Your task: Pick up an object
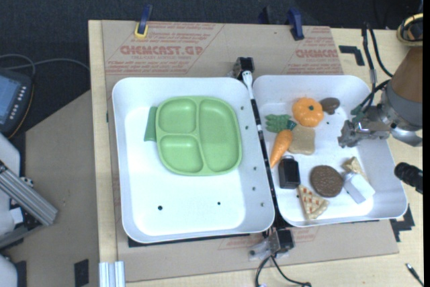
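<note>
- Right of the orange fruit, the arm runs off the frame edge, so much of it is cut off.
- Gripper hovers over the right bin; finger spacing too small and blurred, cannot tell.
- Nothing visibly held.
- Carrot lies below-left of the fruit.

I see bright, even overhead light; the white bins glare softly, shadows stay faint, and focus looks slightly soft.

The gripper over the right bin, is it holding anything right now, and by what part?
Nothing shows between the fingers of the gripper; it sits above bare floor of the right bin.
</note>
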Robot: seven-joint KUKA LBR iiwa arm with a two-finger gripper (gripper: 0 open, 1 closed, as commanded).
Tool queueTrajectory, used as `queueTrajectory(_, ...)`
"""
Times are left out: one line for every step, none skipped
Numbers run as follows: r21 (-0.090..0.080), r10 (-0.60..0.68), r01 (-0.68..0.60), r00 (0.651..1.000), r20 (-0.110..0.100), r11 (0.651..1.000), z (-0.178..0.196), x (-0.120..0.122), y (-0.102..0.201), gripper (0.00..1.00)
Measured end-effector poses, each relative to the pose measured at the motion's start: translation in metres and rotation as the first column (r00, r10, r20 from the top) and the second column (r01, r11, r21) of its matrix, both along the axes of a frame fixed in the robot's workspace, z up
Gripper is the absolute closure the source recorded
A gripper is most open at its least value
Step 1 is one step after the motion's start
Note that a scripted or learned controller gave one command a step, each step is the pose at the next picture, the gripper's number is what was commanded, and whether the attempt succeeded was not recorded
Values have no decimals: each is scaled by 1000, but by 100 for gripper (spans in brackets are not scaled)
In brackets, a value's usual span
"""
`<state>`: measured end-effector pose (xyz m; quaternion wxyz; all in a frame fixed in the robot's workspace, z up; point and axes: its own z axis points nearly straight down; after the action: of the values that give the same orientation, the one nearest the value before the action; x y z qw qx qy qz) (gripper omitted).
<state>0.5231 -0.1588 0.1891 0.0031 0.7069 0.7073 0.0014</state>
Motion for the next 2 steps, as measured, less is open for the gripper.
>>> queueTrajectory(0,0,0,1000,-1,1000,38,1,0,100)
queueTrajectory(3,6,-6,1000,-3,1000,29,31,51,100)
